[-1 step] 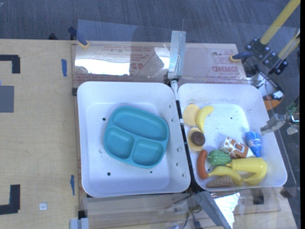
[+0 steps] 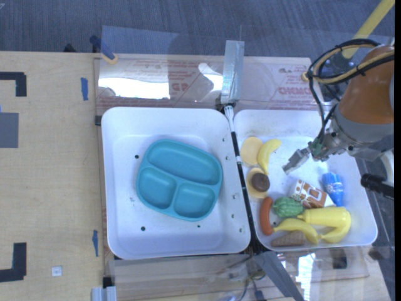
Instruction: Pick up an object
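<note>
Gripper (image 2: 294,162) (grip state unclear) above right bin (image 2: 366,231), banana (image 2: 269,153) just left.

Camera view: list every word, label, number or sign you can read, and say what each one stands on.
None can be quoted.
Red print on the clear sheet behind the left bin: too blurred and glared to read.
Red print on the clear sheet behind the right bin, near: too blurred to read.
Small carton in the right bin: printed, too small to read.
Blue packet: markings too small to read.

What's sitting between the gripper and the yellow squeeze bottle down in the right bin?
In the camera view, a small orange-and-white box lies between the gripper and the yellow bottle.
</note>
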Available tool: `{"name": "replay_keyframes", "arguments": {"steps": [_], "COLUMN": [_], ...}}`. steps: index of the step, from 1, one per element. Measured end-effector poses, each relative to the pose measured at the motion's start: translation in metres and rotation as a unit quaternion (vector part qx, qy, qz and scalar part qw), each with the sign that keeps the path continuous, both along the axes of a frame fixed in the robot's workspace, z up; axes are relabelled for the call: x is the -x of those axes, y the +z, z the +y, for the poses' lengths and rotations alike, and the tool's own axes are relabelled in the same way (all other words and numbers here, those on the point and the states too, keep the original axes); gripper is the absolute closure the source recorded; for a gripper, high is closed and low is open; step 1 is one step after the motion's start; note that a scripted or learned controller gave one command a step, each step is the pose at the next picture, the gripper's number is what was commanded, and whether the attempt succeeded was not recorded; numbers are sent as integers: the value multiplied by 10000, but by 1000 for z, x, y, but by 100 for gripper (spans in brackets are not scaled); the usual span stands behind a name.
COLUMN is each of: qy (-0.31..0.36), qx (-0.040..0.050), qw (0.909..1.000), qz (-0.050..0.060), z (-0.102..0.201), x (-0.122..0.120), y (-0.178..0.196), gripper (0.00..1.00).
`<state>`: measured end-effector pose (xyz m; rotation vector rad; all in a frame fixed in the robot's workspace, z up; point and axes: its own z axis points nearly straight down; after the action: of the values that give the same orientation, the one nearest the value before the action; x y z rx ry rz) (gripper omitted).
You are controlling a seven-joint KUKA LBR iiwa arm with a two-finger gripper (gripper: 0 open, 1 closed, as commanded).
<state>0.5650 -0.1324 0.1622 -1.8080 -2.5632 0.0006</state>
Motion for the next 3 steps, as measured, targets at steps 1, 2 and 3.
{"name": "replay_keyframes", "arguments": {"steps": [1,2,3], "qy": [-24,-18,-448], "qx": [8,2,17], "qw": [10000,10000,9990], "qz": [-61,-92,-83], "z": [-35,-33,-1], "x": [45,43,5], "y": [-64,-53,65], "gripper": [0,100,100]}}
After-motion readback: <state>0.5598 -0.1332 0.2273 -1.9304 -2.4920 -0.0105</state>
